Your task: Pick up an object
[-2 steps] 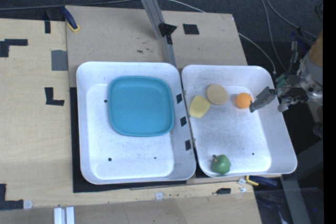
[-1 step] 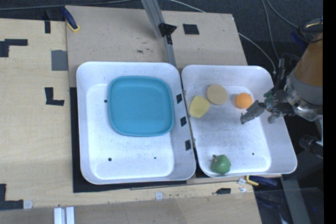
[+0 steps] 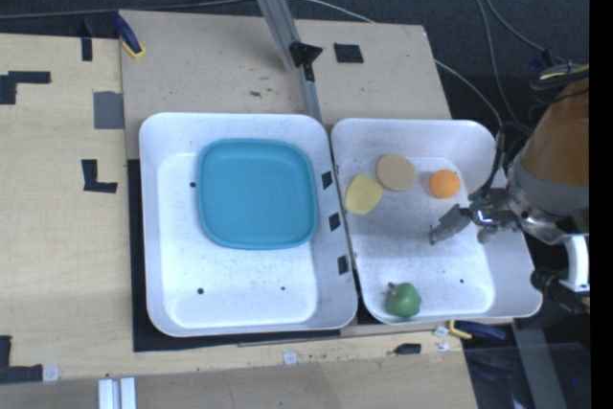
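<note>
No legible writing on any item. Claw [image 3: 442, 231] over right bin [image 3: 479, 141], near orange ball [image 3: 443, 184]. Cannot tell claw state.

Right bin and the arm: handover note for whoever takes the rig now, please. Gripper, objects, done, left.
Gripper: over the right bin, right of centre, with nothing between its fingers that I can see; open or shut is not clear from this view.
Right bin holds: orange ball just above the gripper, tan round piece, yellow piece touching it on the left, green object near the front edge.
Left bin: blue plate.
Done: nothing picked up.
Left: grasp and lift one object; the orange ball looks nearest.
</note>
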Tool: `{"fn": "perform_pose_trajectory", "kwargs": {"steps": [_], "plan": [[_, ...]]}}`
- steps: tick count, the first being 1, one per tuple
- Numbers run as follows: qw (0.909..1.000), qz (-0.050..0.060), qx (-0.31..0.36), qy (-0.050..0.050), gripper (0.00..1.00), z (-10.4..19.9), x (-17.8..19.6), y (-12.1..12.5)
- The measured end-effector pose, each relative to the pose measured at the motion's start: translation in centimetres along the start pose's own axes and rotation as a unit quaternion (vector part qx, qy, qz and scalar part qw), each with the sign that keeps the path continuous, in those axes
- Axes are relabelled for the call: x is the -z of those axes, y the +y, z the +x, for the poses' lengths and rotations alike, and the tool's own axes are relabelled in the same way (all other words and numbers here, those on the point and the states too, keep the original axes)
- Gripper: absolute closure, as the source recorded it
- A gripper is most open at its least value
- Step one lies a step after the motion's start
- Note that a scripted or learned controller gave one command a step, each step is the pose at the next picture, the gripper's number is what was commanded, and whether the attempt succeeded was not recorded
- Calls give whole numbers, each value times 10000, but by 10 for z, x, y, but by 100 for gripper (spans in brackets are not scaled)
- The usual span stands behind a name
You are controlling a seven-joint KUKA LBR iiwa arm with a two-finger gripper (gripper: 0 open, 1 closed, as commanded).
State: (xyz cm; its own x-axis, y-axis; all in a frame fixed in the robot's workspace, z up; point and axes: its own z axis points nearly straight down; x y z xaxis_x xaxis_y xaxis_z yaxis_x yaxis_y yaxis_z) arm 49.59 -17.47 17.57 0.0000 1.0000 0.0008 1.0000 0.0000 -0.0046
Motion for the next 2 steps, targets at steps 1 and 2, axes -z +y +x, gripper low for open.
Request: {"fn": "perform_pose_trajectory", "kwargs": {"steps": [1, 2], "plan": [[10000, 1, 2, 1, 0, -3, -44, 2], [10000, -17, 5, -1, 100, -3, -32, 3]]}}
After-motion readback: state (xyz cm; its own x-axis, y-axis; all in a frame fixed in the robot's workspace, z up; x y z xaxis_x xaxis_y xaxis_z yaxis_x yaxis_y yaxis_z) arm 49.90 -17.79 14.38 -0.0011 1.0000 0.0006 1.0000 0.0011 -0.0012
